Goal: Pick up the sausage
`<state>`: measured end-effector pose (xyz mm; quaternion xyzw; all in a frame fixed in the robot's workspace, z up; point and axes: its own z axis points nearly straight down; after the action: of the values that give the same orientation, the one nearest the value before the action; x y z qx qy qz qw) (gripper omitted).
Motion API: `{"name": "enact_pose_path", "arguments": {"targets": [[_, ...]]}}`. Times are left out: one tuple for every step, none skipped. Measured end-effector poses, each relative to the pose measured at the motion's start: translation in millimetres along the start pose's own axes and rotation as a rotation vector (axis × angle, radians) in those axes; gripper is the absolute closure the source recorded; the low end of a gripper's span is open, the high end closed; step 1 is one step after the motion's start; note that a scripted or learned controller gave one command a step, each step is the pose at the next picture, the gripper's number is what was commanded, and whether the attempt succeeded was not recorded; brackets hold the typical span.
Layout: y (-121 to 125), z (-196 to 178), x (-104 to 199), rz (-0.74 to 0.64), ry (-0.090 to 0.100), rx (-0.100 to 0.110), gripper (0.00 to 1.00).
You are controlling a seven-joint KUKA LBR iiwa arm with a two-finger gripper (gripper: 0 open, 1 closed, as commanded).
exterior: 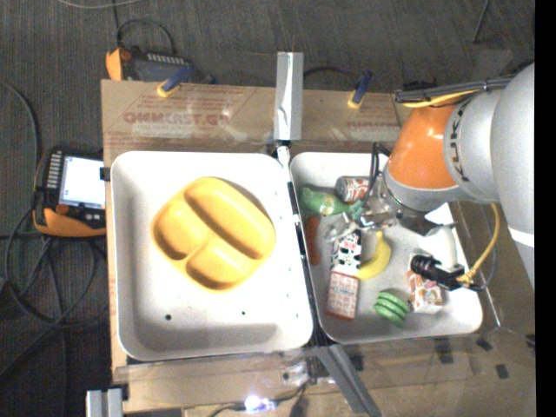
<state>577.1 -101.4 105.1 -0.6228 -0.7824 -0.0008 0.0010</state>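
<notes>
Camera view puts the gripper (pixel 365 220) low in the right bin (pixel 469 324), over the clutter near its middle; how its jaws stand cannot be told from this angle, and nothing can be seen held in it. The sausage (pixel 313 238), a slim reddish-brown piece, lies lengthwise against the bin's left wall, well to the gripper's left and a little nearer the camera.

Doing this step well probably means shifting left across the bin, turning the jaws to close across the sausage's narrow width, and descending close to the wall without striking it. That wall is the main difficulty: one jaw has very little room on that side.

Just beside the gripper on the sausage's side stand a cow-print carton (pixel 347 252) and a banana (pixel 377 259); a green bottle (pixel 320 201) lies beyond the sausage, a soda can (pixel 352 188) behind the gripper. Nearer the camera sit a red box (pixel 343 294) and a green ribbed toy (pixel 391 307). The left bin (pixel 130 320) holds a yellow divided plate (pixel 214 233).
</notes>
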Motion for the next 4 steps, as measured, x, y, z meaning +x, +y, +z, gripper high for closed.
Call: {"name": "enact_pose_path", "arguments": {"targets": [[-5.1, -77.8, 81.0, 0.247, -0.003, 0.002, 1.0], [-56.1, -82.2, 143.8, 0.035, -0.004, -0.007, 1.0], [-54.0, -76.7, 184.2, 0.447, -0.004, 0.004, 1.0], [10.2, -112.9, 234.1, 0.522, -0.007, 0.003, 1.0]]}}
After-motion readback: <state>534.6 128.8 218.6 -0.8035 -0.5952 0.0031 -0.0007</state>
